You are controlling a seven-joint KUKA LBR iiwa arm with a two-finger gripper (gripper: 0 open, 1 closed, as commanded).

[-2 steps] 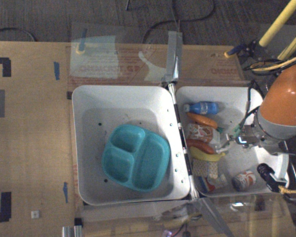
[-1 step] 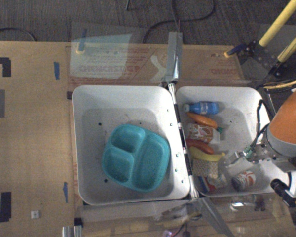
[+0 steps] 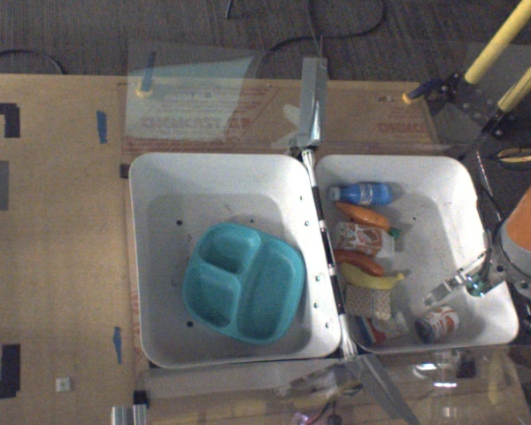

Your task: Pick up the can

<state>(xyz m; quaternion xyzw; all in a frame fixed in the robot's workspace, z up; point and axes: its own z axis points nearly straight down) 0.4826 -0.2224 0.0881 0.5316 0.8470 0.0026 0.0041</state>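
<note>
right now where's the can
The can lies on its side in the right bin's near right corner, just below the gripper.

arm in from the right, orange band at the right bin's (image 3: 478, 184) right rim. gripper (image 3: 450, 288) low over that bin's right side, angled down-left toward its front-right corner, nothing seen between the fingers.
</note>
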